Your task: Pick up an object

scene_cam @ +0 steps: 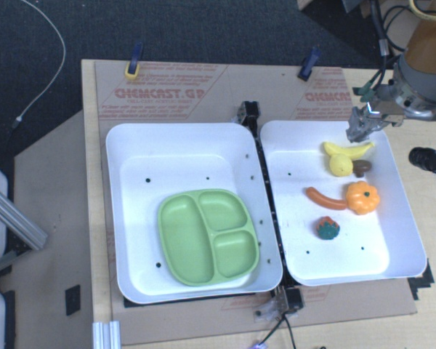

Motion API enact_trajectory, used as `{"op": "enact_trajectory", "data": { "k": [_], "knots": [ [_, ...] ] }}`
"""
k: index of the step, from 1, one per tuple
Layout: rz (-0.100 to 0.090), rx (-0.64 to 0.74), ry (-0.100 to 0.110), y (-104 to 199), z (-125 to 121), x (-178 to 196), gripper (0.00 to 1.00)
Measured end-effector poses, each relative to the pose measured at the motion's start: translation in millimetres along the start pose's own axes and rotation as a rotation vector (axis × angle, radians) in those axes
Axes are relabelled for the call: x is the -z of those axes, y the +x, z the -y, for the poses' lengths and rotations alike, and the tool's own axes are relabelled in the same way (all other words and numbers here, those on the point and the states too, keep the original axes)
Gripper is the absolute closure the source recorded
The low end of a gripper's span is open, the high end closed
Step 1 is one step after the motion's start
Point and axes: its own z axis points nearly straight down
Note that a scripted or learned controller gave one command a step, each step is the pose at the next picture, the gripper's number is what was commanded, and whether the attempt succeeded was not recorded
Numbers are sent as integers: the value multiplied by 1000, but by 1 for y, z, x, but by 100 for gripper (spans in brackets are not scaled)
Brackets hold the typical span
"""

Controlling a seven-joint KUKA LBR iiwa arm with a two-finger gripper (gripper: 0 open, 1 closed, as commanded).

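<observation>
the hand (361, 131) hangs low over the far edge of the right bin (298, 264), and the banana (346, 150) lies just below and beside it, on the side toward the camera, so close that the hand's tip seems to meet the fruit's right end. whether its fingers are spread or closed cannot be told from this angle, and nothing is seen between them, so no hold on anything can be claimed.

the step in hand looks like the approach to a first grasp, with the banana the likeliest target. its long axis runs roughly across the bin, left to right, with a gentle curve; the thin left end points toward the left bin (120, 195) and the right end rises a little toward the hand. to do this well, the hand should close across the short width of the banana near its middle, not along its length, and come down squarely so the curved skin does not roll away.

a round yellow fruit (340, 166) touches the banana on the side away from the hand, and a small brown piece (362, 168) sits right next to it, so crowding is a risk. farther from the hand lie an orange carrot (325, 198), a small pumpkin (362, 197) and a teal and red toy (328, 228).
</observation>
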Motion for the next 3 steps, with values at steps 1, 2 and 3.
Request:
{"op": "enact_trajectory", "data": {
  "k": [1, 2, 3],
  "knots": [
    [-4, 5, 10, 54, 12, 3, 100],
    [-4, 4, 10, 98, 22, -1, 100],
    [-5, 5, 11, 152, 40, -2, 100]
  ]
}}
